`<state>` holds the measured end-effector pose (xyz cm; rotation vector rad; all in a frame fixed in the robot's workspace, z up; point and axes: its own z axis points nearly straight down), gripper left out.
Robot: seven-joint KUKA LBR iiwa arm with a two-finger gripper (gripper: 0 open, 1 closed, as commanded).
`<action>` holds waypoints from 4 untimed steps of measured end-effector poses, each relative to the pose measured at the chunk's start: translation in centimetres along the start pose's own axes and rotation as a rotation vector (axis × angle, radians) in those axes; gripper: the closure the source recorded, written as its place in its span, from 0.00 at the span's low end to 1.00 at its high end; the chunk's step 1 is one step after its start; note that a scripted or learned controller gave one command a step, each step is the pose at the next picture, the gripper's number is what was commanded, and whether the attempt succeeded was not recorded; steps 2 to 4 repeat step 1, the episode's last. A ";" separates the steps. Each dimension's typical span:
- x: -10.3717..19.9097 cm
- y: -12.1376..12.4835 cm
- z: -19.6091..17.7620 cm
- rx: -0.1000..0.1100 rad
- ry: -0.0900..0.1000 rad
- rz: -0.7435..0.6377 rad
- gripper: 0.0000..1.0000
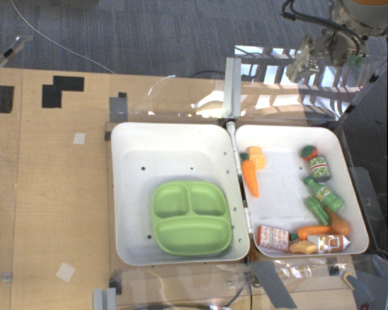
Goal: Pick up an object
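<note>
The grey arm with its orange band [368, 3] enters at the top right corner of the camera view, well behind the two bins; its wrist hangs over the metal frame at the back of the bench, and the two-finger gripper [315, 57] points down and to the left there, clear of both bins and touching nothing in them; how far the jaws stand apart I cannot tell, since the metalwork behind them blurs their outline, and nothing is seen between them.

The left shallow white bin [133, 145] carries a light green plastic plate with three compartments [191, 218], lying flat toward the bin's front.

The right shallow white bin [285, 136] carries the small things; an orange toy carrot with a green top [250, 177] lies just beside the dividing wall, with a yellow corn-like piece [257, 158] touching its upper end; along the right wall stand a small can with a red and green label [317, 167] and, below it, a green bottle [324, 196] lying tilted; a second dark green piece [317, 209] lies just beside the bottle; at the front edge lie a red and white printed packet [273, 237], a second orange carrot [316, 230], a rounded orange piece [341, 227], a pale brown bread-like piece [301, 246] and a white bottle with a red label [330, 243], all crowded together and touching.
</note>
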<state>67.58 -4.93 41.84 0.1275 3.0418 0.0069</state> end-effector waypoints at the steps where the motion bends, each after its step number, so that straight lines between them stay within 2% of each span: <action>1: -0.3 0.1 -1.4 -0.001 -0.013 -0.001 1.00; 4: -0.3 0.1 -1.4 -0.001 -0.013 -0.001 1.00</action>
